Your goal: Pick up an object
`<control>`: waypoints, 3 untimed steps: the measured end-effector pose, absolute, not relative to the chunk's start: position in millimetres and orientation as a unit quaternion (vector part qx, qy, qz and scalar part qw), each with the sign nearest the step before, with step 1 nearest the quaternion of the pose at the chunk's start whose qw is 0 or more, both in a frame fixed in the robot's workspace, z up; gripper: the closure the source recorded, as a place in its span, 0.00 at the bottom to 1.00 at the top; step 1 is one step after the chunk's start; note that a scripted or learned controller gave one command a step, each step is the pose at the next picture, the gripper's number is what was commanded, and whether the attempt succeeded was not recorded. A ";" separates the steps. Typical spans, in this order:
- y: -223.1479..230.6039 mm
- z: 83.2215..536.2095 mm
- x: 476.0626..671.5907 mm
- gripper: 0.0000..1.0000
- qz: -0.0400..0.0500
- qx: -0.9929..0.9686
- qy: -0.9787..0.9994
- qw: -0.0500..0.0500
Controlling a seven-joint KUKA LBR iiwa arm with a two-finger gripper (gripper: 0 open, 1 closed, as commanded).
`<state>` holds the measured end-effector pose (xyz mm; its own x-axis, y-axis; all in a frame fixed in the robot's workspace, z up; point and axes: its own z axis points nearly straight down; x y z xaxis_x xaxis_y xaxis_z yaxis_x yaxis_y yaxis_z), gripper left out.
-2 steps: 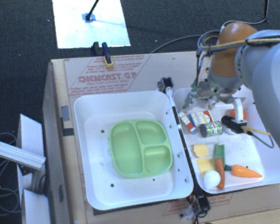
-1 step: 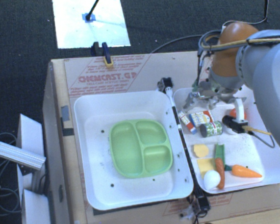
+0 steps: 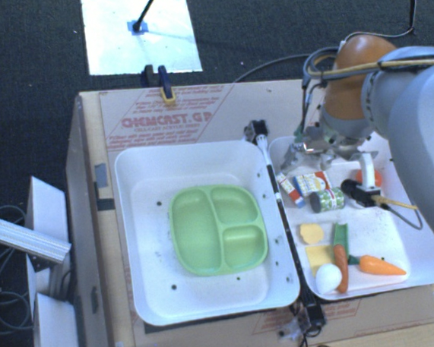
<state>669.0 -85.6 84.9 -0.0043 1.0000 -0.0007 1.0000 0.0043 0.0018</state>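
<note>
Nearest to the camera is the big grey robot arm with the orange band, which comes in from the right and bends down over the far part of the right shallow white bin. Its two-finger gripper hangs low above the far left corner of this bin, but whether the fingers are open or closed I cannot tell, because the wrist covers them.

Beside it, the left shallow white bin holds a light green plastic plate with three compartments, lying flat in the middle.

Several small things lie in the right bin. A long orange toy carrot is near the front edge, and a thin orange and green stick-shaped vegetable is just left of it. A white egg touches that stick, with a flat yellow square and a yellow round slice behind. A small green-labelled can lies on its side just below the gripper.
</note>
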 end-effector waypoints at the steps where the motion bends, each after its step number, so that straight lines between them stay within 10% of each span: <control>1: -92.1 85.1 669.1 0.00 0.001 0.707 0.708 0.001; 3: -91.4 85.1 669.1 0.00 0.001 0.707 0.708 0.001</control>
